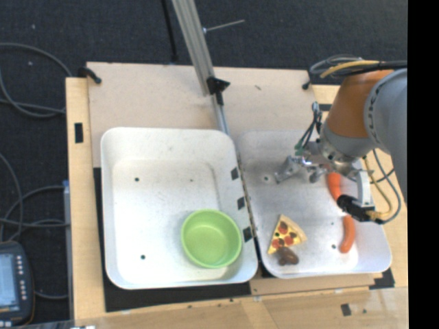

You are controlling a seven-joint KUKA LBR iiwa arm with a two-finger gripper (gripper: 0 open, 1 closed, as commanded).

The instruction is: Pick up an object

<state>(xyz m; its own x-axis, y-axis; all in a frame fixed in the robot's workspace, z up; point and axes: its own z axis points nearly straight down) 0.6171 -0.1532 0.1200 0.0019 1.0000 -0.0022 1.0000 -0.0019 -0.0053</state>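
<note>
My gripper (296, 168) hangs over the upper middle of the right bin (267, 149), below the arm's orange band. A toy pizza slice (287, 233) lies near the bin's front, well below and slightly left of the gripper. A small brown lump (288, 256) touches the slice's lower edge. An orange stick-shaped piece (334, 184) lies just right of the gripper, partly under the wrist. A second orange piece (348, 236) lies near the bin's right front corner. Nothing shows in the gripper.
The left bin (137, 156) holds a green bowl (210, 238) at its front right corner. A slanted metal rail (195, 36) runs from the top down to the gap between the bins. Cables hang off the wrist at the right.
</note>
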